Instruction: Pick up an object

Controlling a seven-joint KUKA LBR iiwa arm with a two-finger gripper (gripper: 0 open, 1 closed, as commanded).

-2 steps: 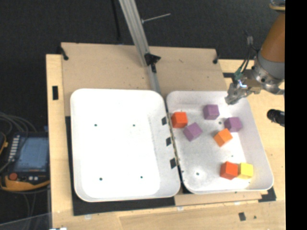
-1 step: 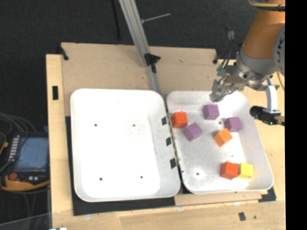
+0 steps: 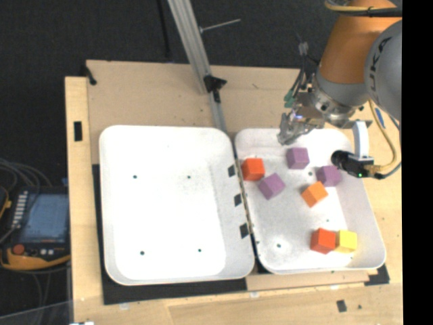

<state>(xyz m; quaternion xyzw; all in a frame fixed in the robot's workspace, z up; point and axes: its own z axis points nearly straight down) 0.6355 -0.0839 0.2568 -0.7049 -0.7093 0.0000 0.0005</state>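
Front of right bin: a red block (image 3: 324, 240) sat touching a yellow block (image 3: 348, 240), near the front rim of the right bin (image 3: 369, 222).
Middle of bin: an orange block (image 3: 314, 193) lay between two purple blocks (image 3: 271, 185) (image 3: 329, 175); another red-orange block (image 3: 253, 168) stood by the bin's left wall.
Likely target: a third purple block (image 3: 297, 158) lay just beside and in front of the claw (image 3: 289, 133).
Claw: low over the bin's back edge, carrying nothing visible; whether it was spread or closed could not be told.
Risk: the target sat off to one side, so a straight descent might have clipped its edge and nudged it away.
Left bin (image 3: 108, 181): on the tabletop (image 3: 78, 100) alongside.
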